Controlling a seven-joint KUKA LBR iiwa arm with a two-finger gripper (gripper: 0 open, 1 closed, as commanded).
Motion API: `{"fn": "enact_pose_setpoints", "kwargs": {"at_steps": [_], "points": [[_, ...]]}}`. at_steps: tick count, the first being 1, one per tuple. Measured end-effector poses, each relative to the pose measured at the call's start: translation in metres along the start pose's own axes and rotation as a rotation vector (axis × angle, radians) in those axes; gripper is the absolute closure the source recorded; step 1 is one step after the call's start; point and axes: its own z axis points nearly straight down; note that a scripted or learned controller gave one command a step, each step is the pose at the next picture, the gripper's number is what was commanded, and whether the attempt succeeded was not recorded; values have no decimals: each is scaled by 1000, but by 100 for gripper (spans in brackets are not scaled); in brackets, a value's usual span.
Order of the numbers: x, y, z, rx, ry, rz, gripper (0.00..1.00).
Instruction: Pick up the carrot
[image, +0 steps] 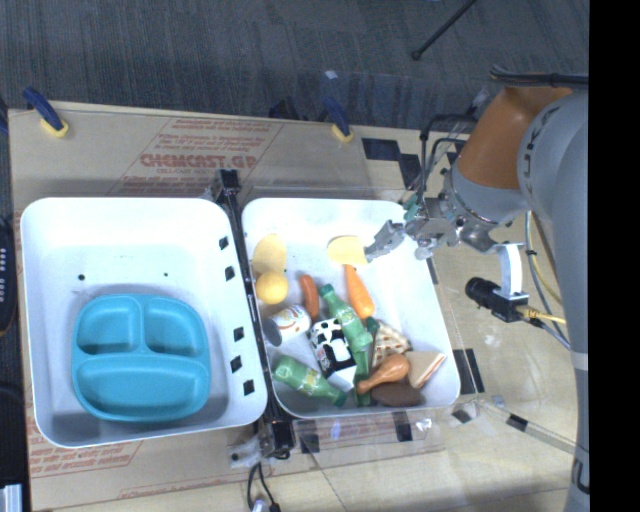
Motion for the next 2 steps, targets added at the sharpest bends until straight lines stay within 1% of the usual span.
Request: {"fn": "enact_pose_setpoints", "kwargs": {"at_steps": [1, 2], "points": [[22, 12, 119, 1, 3, -115, 0], [21, 13, 106, 2, 1, -122, 100]]}}
